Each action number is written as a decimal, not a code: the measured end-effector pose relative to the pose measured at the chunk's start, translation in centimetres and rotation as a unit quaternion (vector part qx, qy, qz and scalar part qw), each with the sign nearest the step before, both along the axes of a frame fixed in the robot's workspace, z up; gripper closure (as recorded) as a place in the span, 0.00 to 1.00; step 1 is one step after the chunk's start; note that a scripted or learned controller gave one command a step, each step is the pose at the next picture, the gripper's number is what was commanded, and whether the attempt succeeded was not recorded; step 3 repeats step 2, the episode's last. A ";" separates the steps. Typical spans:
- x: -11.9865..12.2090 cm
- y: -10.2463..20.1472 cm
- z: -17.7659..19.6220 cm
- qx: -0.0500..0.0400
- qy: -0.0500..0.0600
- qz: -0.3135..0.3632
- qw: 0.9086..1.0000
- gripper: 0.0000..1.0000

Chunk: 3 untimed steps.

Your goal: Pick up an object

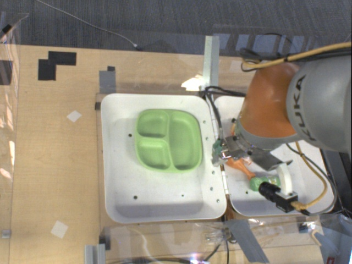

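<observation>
Two white bins: green divided plate [168,140] in left bin [118,202], orange-green toy [248,175] in right bin [242,205]; fingers' state unclear

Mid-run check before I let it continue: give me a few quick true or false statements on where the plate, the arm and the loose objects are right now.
1. The green divided plate lies in the left bin. True.
2. The arm hangs over the left bin. False: it is over the right bin.
3. An orange object lies in the right bin. True.
4. The plate is stacked on other objects. False: it rests alone on the bin floor.
</observation>
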<state>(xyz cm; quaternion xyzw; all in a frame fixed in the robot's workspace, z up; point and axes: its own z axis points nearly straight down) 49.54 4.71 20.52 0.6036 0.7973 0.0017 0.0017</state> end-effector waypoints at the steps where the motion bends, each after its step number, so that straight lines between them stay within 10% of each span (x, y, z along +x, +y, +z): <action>1: 0.3 0.7 7.3 -0.002 -0.002 0.343 0.939 1.00; 2: 0.2 2.7 0.6 0.000 0.002 0.048 0.999 1.00; 3: 0.2 2.7 0.6 0.000 0.002 0.048 0.999 1.00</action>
